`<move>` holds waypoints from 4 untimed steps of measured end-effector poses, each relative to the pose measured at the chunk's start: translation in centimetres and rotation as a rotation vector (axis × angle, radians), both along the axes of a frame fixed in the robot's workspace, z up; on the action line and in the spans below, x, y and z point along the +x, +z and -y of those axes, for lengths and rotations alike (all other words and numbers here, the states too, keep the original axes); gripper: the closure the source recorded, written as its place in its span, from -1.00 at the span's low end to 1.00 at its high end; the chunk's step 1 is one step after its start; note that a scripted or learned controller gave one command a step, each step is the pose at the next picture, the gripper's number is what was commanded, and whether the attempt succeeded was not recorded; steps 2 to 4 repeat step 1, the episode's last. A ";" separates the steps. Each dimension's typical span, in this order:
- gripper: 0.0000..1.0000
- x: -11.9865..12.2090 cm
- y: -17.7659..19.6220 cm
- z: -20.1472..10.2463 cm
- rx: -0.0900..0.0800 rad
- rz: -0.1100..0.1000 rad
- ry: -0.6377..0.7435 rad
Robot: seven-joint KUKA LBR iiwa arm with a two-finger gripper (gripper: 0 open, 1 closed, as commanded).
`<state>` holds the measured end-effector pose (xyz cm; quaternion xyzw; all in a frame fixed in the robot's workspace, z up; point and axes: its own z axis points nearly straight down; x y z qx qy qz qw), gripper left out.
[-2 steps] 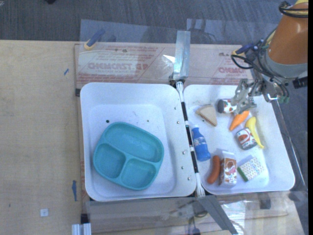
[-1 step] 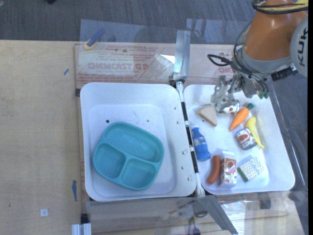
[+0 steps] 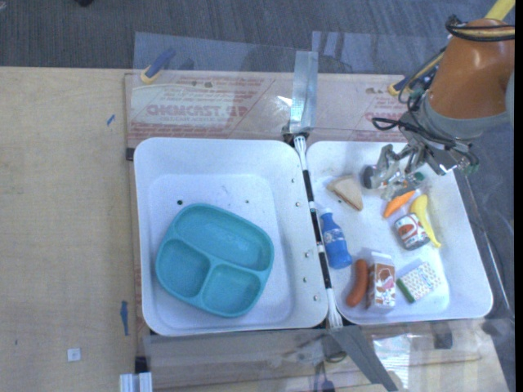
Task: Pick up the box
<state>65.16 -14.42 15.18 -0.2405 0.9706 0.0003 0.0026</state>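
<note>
Smooth white bins; small rectangular box.

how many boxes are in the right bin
2, both near the front edge: a red-brown carton beside the hot dog, and a white patterned box right of it. None seem hidden.

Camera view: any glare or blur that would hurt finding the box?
Camera view: glare streaks on the clear sheet behind the bins, none on the box; light is even with soft shadows; the gripper is cluttered by cables and slightly soft; box print too small to read.
</note>
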 end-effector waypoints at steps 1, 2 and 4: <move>1.00 -1.7 3.5 -8.6 0.000 0.000 0.250; 1.00 -1.7 3.5 -8.6 0.000 0.000 0.250; 1.00 -1.7 3.5 -8.6 0.000 0.000 0.250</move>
